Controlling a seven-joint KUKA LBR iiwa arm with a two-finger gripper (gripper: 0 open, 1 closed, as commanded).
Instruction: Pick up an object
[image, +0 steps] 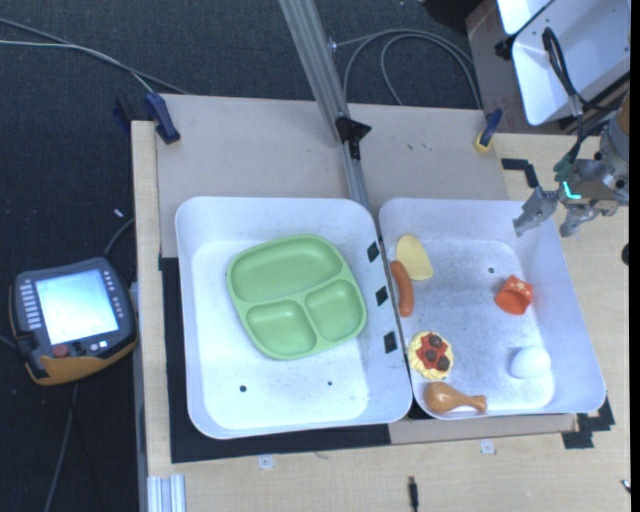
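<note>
The claw (553, 214) hangs at about two o'clock in the scene, above the upper right rim of the right-hand shallow white plastic bin (470, 232), its two grey fingers spread apart with nothing between them. No object is chosen yet by the look of it.

The nearest candidate is the small orange-red toy pepper (514, 295), at six o'clock from the claw, near the bin's right wall. Its lumpy shape could slip out as the fingers close, and the sloping wall just beside it may catch one finger on the way down.

Farther toward six o'clock lies the white egg-shaped toy (529, 362); smooth and round, it probably rolls away if the grip is off-centre.

Toward eight o'clock, along the bin's left edge, sit the pale yellow wedge (414, 257), the orange-red toy sausage (402, 286), the little round toy pizza (432, 354) and the tan toy drumstick (454, 400). They lie crowded against the wall, so a descent there risks striking the rim or nudging a neighbour.

The green divided plastic plate (297, 296) in the left white bin (205, 300) is broad and flat, a poor fit for these fingers.
</note>
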